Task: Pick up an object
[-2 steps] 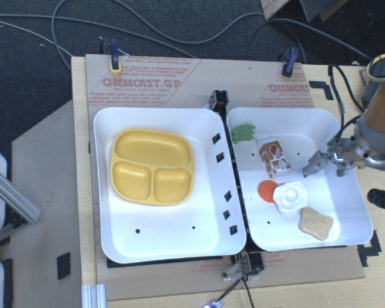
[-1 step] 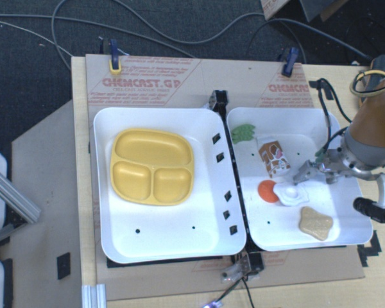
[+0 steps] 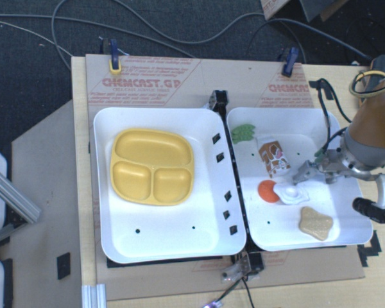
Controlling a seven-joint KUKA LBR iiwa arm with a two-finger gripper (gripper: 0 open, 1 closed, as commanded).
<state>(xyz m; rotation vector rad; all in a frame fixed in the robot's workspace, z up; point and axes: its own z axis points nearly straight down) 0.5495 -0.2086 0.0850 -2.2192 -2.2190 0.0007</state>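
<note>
In the right bin (image 3: 346,236) lie a green leafy piece (image 3: 243,133) at the back left, a brown and white packet (image 3: 274,158), an orange round piece (image 3: 267,191), a white piece (image 3: 292,194) touching it, and a tan bread-like piece (image 3: 316,224) near the front. My gripper (image 3: 304,174) reaches in from the right, low over the bin, just above and right of the white piece and right of the packet. Nothing shows as held.
The left bin (image 3: 109,223) holds a yellow divided plate (image 3: 153,166). Black clips run along the seam between the bins (image 3: 228,185). Cables loop behind the bench, and a black cable hangs by the arm (image 3: 372,127) at the right.
</note>
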